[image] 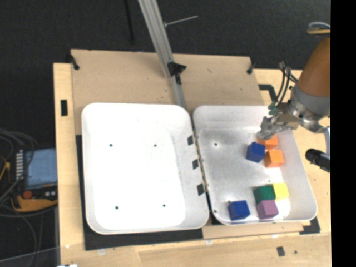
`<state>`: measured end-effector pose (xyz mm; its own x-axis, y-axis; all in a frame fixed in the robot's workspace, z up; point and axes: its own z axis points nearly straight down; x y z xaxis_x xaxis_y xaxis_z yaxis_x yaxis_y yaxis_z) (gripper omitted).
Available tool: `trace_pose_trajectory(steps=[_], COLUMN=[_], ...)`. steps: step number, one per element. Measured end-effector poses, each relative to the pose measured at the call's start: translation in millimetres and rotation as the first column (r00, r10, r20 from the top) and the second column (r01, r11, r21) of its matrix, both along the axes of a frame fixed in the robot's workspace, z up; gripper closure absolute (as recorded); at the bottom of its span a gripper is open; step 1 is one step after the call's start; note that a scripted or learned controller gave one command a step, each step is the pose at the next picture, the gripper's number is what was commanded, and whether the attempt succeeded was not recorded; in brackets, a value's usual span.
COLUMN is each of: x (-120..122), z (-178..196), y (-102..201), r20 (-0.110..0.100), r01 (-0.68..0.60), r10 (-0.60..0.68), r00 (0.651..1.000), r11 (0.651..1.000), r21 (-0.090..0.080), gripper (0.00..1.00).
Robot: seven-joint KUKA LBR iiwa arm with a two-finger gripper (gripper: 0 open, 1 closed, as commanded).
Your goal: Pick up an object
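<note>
Tabletop (61,149) carries two bins; blocks crowd the right bin (222,171). Your pincer (271,128), grip state indeterminable, sits above an orange block (271,142). Descend squarely, avoiding the touching blue block (255,152).

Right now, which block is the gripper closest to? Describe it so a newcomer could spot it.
Take the right bin, the one holding blocks. Near its far right side, just under the gripper, an orange block peeks out. A second orange block sits nearer the camera and a blue block lies left of it.
</note>
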<state>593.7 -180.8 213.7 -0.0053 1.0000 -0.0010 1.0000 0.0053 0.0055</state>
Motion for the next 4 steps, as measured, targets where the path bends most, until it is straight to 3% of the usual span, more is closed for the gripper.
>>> trace_pose_trajectory(steps=[3,4], x=[42.9,59.9], z=[-3.5,4.9], y=[133.9,192.5], r20=[-0.002,-0.002], r01=[-0.001,-0.003], r10=[0.001,0.003], r00=[1.000,1.000], r11=[1.000,1.000], r21=[0.001,0.003], gripper=[1.00,1.00])
